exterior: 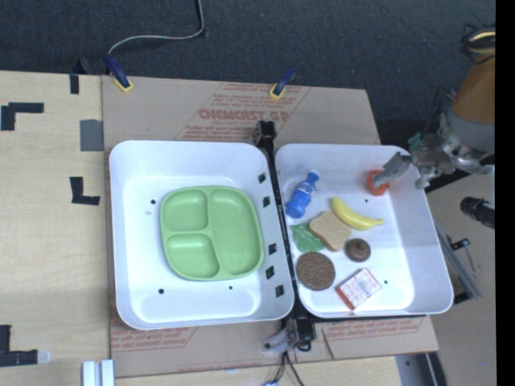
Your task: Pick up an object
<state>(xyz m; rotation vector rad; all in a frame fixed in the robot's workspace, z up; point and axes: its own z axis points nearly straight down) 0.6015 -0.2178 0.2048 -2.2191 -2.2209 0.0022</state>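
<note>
The gripper (392, 170) hangs over the right bin's (418, 292) far right corner, just above an orange object (376, 185); whether it is spread or pressed together, I cannot tell

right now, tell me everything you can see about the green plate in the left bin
The green plate is a pale green tray with rounded corners, looking like smooth plastic. Raised ridges split it into three compartments: two smaller ones on the view's left side, one longer one on the right. Nothing lies in any of them. It rests flat on the floor of the left bin, turned slightly askew to the bin's walls, roughly central and apart from every wall. No other object touches it.
</note>
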